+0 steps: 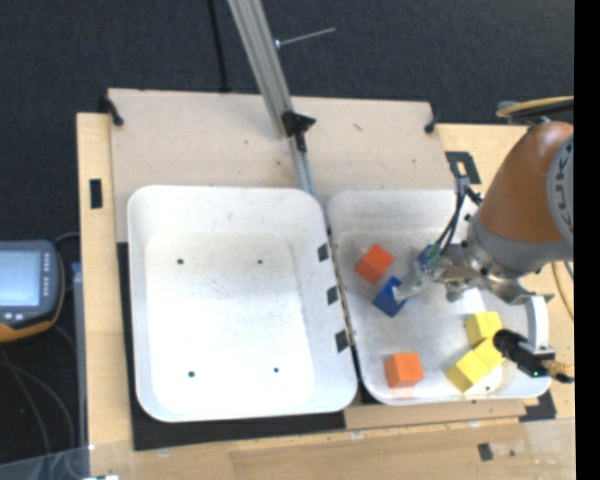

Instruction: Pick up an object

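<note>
My gripper (417,284) reaches down into the right bin (400,213), just to the right of a blue block (387,297) and touching or nearly touching it. An orange block (374,263) lies just above and left of the blue one. A second orange block (404,369) rests near the bin's front wall. Two yellow blocks (482,325) (473,368) lie at the front right, below the arm's wrist.
The left bin (225,298) stands beside the right one, sharing a middle divide. A slanted metal rail (265,63) rises behind the bins. A handheld pendant (18,283) lies off the bench to the left.
</note>
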You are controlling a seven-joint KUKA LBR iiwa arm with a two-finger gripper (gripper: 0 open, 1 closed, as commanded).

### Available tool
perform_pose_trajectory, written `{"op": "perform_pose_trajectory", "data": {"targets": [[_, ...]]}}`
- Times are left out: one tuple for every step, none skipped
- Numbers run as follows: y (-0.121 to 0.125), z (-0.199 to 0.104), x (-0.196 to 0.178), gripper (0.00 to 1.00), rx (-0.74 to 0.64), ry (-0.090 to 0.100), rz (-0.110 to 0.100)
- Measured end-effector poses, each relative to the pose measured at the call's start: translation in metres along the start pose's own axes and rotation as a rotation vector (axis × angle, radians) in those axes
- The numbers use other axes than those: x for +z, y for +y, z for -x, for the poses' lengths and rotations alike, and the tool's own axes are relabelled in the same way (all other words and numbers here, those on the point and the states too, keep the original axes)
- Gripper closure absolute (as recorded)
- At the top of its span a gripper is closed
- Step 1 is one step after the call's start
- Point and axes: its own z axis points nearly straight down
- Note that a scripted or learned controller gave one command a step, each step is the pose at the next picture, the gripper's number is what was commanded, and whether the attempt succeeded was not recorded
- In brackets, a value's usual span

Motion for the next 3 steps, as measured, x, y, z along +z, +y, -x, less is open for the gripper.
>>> {"op": "perform_pose_trajectory", "data": {"targets": [[0.042, -0.032, 0.077, 0.00, -0.012, -0.004, -0.002], [0.038, 0.000, 0.074, 0.00, -0.005, -0.004, 0.000], [0.039, 0.000, 0.063, 1.00, -0.009, -0.005, 0.003]]}}
